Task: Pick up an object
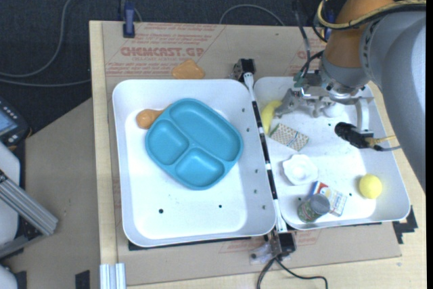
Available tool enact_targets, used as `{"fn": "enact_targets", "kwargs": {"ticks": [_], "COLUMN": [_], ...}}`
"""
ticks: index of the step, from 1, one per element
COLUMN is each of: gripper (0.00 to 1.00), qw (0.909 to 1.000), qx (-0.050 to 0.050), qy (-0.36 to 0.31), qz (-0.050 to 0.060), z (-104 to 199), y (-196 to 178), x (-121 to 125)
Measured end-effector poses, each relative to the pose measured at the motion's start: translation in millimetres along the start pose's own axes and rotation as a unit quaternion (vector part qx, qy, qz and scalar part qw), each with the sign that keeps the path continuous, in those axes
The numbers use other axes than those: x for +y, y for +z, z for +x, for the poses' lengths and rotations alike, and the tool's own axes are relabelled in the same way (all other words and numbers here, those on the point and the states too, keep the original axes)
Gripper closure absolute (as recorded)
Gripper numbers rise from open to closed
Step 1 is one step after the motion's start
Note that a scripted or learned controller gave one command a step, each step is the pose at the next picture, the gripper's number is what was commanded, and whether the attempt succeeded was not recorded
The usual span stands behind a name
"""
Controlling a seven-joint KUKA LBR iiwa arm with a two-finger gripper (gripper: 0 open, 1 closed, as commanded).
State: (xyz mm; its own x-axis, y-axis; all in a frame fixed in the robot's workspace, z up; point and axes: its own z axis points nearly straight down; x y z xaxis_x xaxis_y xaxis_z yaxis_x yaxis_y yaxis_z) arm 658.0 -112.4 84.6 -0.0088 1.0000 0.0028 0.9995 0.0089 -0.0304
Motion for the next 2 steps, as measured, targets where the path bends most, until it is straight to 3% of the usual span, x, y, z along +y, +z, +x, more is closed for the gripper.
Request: {"fn": "enact_targets", "kwargs": {"ticks": [1, 2], "gripper": [0.00, 1.00], "qw": [0.9999, 0.9999], "qx": [-0.001, -0.001], "qy": [0.006, 0.005], "qz": [-0.012, -0.016], "z": [-1, 0], "y": [3, -8], "x": [-85, -81]}}
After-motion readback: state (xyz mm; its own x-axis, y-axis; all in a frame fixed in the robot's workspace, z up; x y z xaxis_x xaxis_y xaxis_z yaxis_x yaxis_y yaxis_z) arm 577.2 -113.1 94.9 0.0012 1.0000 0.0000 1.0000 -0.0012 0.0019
